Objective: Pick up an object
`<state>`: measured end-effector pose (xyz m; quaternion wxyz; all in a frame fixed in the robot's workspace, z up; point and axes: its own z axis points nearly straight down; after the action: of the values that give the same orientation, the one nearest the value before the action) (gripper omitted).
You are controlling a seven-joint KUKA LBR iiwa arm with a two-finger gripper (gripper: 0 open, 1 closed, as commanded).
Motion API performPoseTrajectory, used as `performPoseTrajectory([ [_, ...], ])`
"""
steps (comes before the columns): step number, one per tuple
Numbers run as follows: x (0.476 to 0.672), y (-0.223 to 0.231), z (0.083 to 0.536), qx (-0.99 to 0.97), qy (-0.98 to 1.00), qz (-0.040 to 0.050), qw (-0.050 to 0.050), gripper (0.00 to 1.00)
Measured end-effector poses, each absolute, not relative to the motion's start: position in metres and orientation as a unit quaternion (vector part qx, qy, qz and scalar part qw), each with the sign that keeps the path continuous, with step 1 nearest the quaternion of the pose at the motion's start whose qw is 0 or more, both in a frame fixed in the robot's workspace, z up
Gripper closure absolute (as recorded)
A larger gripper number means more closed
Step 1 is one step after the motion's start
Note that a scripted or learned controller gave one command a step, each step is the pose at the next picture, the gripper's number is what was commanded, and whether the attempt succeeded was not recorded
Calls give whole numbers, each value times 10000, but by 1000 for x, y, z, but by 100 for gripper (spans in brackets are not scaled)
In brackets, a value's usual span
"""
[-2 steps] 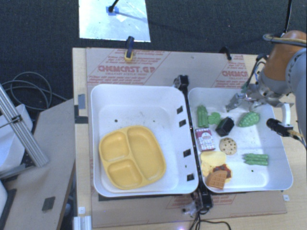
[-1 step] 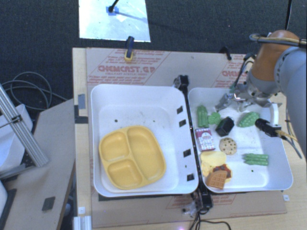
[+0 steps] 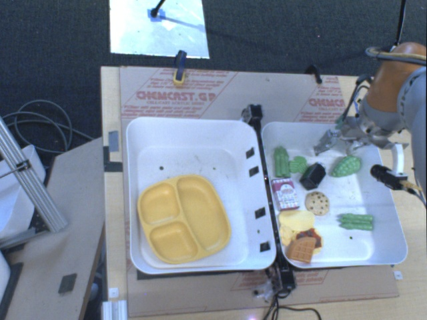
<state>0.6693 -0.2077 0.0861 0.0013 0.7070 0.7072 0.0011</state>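
Glossy yellow plastic tray in smooth white bin.

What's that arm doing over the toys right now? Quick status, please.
End effector low over the right bin, near its far rim. Nothing seen between its fingers. Green toy and black block just below it. Yellow tray in left bin.

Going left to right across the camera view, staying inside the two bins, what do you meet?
Yellow divided plate → green toy at the right bin's left wall → black block → textured green piece → small green piece.
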Motion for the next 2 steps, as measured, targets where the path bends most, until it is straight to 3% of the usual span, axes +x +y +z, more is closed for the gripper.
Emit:
performPoseTrajectory([
  [1, 670, -173, 85, 7049, 7093, 8, 9, 0],
  [2, 669, -208, 86, 7070, 7072, 10, 10, 0],
])
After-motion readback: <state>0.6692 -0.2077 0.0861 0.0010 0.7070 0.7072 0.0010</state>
